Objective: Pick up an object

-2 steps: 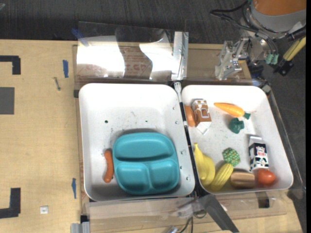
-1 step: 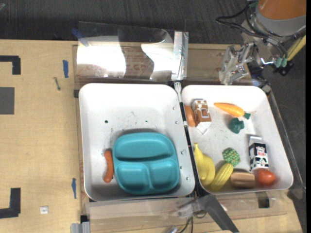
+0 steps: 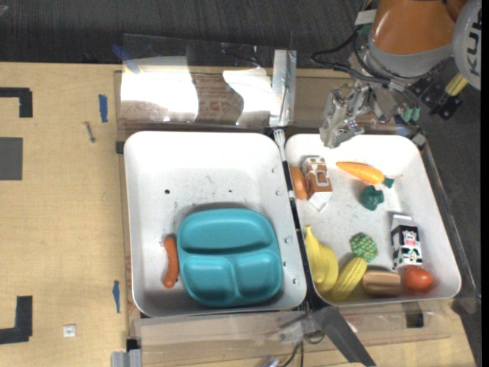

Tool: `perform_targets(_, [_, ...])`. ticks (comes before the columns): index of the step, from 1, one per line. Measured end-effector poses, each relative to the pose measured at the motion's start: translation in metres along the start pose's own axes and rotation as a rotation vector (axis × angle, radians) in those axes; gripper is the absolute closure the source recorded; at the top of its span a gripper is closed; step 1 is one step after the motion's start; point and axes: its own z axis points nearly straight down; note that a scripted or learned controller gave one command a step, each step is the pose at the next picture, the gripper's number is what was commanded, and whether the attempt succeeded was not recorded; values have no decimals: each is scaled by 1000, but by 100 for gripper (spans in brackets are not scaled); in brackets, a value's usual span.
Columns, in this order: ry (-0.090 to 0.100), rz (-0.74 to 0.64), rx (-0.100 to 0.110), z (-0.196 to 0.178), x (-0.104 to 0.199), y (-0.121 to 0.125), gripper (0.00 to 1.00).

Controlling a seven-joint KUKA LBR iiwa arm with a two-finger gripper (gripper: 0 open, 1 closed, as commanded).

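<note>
Camera view:
Arm (image 3: 412,21): reaching in from the right, its wrist hanging over the back edge of the right bin (image 3: 435,228).
Gripper (image 3: 342,132): hovering just above the bin's back left corner, holding nothing; the metal fingers are blurring together, so whether they are parted or closed I cannot tell.
Carrot (image 3: 359,172): lying flat near the back of the right bin, nearest the gripper, with a small box (image 3: 315,176) just to its left and a green piece (image 3: 372,198) just in front.
Front of right bin: a banana (image 3: 321,262), corn (image 3: 350,275), broccoli (image 3: 364,245), a carton (image 3: 406,243), a bun (image 3: 380,282) and a tomato (image 3: 418,279) are crowding together.
Left bin (image 3: 153,167): carrying a teal tray (image 3: 228,256) with a sausage (image 3: 170,262) beside it.
Handling: the carrot is likely a light, stiff, smooth plastic toy, prone to slipping; gripping across its thick middle is looking safest.
</note>
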Motion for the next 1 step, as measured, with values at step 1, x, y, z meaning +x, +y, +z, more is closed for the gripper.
perform_targets(1, [-13,-122,6,-47,12,17,100])
